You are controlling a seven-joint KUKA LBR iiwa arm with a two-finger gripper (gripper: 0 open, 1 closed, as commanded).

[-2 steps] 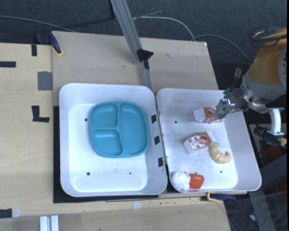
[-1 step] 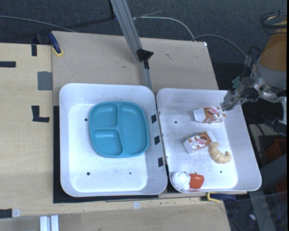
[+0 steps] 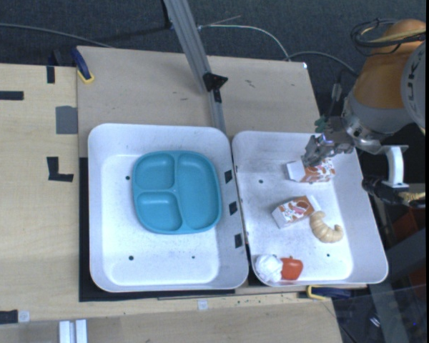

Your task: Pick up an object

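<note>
My gripper (image 3: pixel 317 153) hangs low over the far right part of the right bin (image 3: pixel 261 191), right above a small orange-and-white carton (image 3: pixel 312 171). Its fingers reach down to the carton's top edge. A second orange-and-white carton (image 3: pixel 294 211) lies near the bin's middle, with a tan croissant-shaped toy (image 3: pixel 326 228) beside it on the right. A white lump and a red piece (image 3: pixel 281 268) sit together at the bin's near edge.
The left bin (image 3: pixel 107 263) holds a teal divided plate (image 3: pixel 176 191). A grey metal pole (image 3: pixel 191 41) slants across the bench behind the bins. The arm's orange band (image 3: pixel 388 77) stands at the far right, above the bin's right rim.
</note>
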